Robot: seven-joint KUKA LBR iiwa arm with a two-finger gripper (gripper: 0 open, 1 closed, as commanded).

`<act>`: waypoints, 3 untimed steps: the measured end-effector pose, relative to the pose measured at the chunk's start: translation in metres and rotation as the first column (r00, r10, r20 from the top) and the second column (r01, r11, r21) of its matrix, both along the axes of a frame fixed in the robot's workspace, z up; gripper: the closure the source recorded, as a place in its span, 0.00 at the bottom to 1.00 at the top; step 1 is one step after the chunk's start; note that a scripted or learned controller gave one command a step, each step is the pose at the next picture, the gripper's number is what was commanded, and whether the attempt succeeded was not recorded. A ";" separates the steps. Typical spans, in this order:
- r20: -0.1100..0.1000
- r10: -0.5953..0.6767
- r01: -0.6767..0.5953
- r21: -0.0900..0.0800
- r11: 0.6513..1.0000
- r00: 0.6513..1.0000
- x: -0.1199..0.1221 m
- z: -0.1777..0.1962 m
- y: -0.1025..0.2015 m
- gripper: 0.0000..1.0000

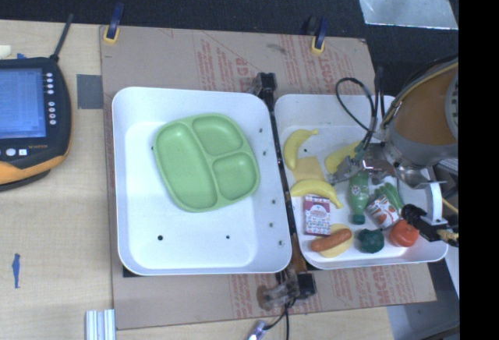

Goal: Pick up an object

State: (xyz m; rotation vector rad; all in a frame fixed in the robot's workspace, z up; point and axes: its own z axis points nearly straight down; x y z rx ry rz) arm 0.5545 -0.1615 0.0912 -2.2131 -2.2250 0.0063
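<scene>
Reaching in from the right, the grey KUKA arm's two-finger gripper (360,168) hovers low over the right white bin (312,108), above a green plastic bottle (358,200) and yellow bananas (315,188); its jaw state cannot be told. A green divided tray (206,161) lies in the left white bin (140,229).

No text reads clearly. Faint red printing runs across the brown cardboard sheet (234,58) under the bins, letters too blurred to make out. Small red-and-white box (316,216) in the right bin (290,108) carries a printed label, illegible. Green bottle (358,196) and the packet (381,210) beside it have labels, also unreadable. Handheld pendant (27,124) at left shows a lit blue screen, content too small to read.
</scene>
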 end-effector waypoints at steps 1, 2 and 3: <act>0.003 -0.002 0.002 0.001 1.000 1.000 0.072 0.001 0.015 0.00; 0.001 -0.001 0.001 -0.001 1.000 1.000 -0.004 0.000 -0.027 0.00; 0.003 -0.002 0.002 0.001 1.000 1.000 0.068 0.001 -0.009 0.00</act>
